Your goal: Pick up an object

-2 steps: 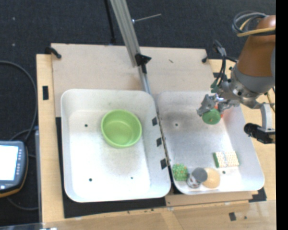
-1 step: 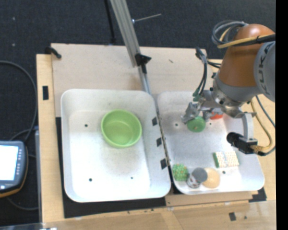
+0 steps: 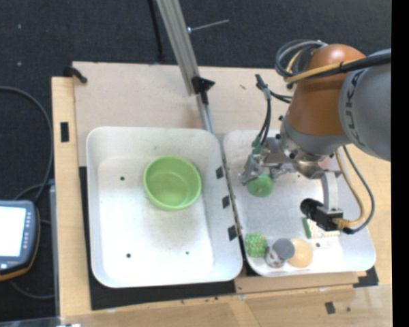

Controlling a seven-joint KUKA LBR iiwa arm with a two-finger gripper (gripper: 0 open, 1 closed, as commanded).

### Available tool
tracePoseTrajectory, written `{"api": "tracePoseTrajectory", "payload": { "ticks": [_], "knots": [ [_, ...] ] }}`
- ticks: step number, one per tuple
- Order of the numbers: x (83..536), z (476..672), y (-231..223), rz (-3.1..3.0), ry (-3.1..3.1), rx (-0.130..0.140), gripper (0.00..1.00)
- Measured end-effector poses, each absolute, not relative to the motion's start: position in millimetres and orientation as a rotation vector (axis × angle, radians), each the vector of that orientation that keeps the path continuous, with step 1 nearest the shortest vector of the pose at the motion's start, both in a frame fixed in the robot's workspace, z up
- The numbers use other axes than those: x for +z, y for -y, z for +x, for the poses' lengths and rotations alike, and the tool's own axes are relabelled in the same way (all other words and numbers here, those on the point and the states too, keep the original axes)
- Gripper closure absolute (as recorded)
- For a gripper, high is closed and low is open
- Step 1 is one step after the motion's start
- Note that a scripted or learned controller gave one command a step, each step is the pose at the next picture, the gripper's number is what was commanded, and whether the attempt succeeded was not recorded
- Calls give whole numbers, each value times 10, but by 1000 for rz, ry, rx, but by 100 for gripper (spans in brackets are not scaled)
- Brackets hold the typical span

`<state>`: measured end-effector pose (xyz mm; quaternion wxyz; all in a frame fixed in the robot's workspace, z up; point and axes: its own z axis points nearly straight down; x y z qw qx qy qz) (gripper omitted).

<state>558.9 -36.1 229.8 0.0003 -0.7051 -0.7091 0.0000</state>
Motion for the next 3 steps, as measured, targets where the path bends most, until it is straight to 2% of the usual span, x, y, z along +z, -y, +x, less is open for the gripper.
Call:
{"api": "tracePoseTrajectory", "payload": {
  "ticks": [2, 3],
  "knots": [
    [2370, 5212, -595, -2212, 2228, 0, 100],
    [2371, 5217, -573, -2219, 2222, -2, 0]
  ]
}}
